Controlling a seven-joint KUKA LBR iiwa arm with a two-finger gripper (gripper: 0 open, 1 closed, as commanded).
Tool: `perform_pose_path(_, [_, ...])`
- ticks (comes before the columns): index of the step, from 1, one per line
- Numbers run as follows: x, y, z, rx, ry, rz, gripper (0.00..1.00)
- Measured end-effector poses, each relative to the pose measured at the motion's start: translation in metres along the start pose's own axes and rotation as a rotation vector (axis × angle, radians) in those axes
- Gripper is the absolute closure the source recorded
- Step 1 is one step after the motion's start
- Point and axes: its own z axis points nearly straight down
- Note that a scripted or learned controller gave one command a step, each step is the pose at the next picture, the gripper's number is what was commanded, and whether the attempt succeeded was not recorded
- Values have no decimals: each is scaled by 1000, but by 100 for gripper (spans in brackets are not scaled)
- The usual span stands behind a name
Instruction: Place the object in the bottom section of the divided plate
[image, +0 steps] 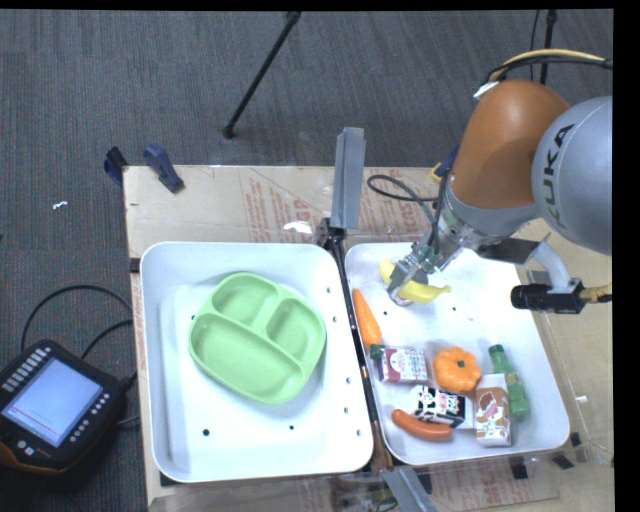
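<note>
Matt green plastic divided plate (258, 336), glossy white plastic bins (160, 300), bare wooden bench (230, 205)

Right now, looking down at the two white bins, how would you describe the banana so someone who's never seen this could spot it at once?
Find the right-hand white bin, the one crowded with toy food. Go to its far end, where the gripper reaches down: the banana lies right beneath it. It is the only yellow, curved item there, set apart from the carrot, the small pumpkin and the cartons nearer the front.
</note>
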Motion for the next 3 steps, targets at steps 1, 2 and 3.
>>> perform_pose_path(1, [-5, 22, 28, 0, 0, 33, 100])
perform_pose_path(2, [58, 71, -7, -1, -1, -217, 100])
perform_pose_path(3, [95, 89, -37, -2, -2, -344, 100])
